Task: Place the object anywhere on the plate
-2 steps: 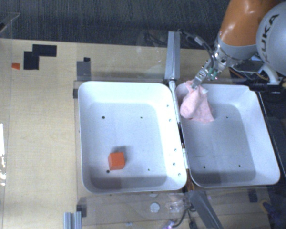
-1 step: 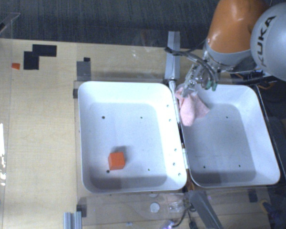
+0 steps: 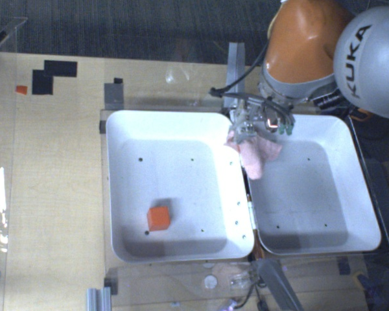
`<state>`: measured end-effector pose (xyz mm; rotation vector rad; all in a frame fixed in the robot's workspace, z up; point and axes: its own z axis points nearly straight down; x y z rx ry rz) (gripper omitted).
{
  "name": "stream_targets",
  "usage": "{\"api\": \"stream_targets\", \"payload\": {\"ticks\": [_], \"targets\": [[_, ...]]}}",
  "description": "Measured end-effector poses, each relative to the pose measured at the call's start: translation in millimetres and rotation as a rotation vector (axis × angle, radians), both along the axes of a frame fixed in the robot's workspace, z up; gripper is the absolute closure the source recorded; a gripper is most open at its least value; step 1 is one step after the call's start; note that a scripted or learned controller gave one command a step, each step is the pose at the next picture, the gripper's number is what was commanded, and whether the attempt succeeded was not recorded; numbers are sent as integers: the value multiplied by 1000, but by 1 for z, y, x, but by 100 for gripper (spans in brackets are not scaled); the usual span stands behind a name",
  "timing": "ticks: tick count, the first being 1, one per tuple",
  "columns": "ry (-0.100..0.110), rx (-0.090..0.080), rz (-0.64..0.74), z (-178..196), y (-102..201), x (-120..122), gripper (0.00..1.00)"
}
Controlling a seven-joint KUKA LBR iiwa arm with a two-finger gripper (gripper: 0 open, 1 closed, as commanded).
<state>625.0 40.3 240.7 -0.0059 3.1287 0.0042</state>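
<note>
1. At the back of the bench, above the seam between the two bins, you see the gripper (image 3: 256,127) hanging from the grey arm (image 3: 369,57) with its orange band (image 3: 305,37), which reaches in from the right
2. Below the gripper hangs a pale pink, floppy object (image 3: 254,155) that looks like a piece of cloth; its upper end meets the fingers, which appear pinched on it, though the contact is small and blurred
3. You find the cloth draped over the inner rims where the left bin (image 3: 123,193) and the right bin (image 3: 356,193) meet, near their far edge
4. On the floor of the left bin, toward its near left corner, sits a small orange block (image 3: 159,218), well apart from the gripper and the cloth
5. Beyond the bins to the left, you see black shapes (image 3: 52,75) and a small orange mark (image 3: 21,90) on the light wooden benchtop (image 3: 52,193)
6. You cannot make out a plate as such; both bins are shallow, white and squarish
</note>
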Motion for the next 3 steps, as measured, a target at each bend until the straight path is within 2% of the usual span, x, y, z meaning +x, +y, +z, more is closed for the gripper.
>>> {"api": "stream_targets", "payload": {"ticks": [1,2,3], "targets": [[4,0,3,-11,41,-33,100],[3,1,3,-2,82,-57,100],[5,1,1,-16,120,-86,100]]}}
